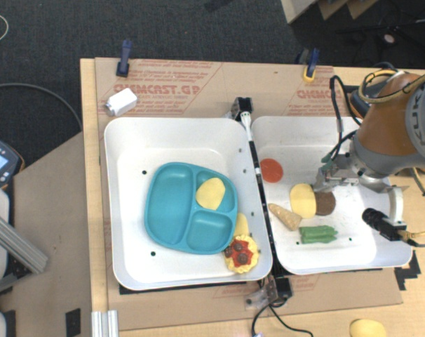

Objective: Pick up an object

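Note:
My gripper (327,182) hangs low in the right bin (297,126), just above and to the right of a yellow round piece (303,200) and a brown piece (325,203) that touch each other. Whether it touches either one I cannot tell. Close by lie a red disc (271,170), a tan wedge (285,217) and a green piece (317,234). In the left bin (128,181) a teal divided plate (172,209) bears a yellow piece (211,193). A toy pizza slice (242,251) lies at the plate's lower right.
The grey arm with its orange band (388,128) covers the right bin's right side. A black part (381,223) sticks out near that bin's lower right. A small white box (121,102) and two clamps (124,50) (311,64) sit on the board behind the bins.

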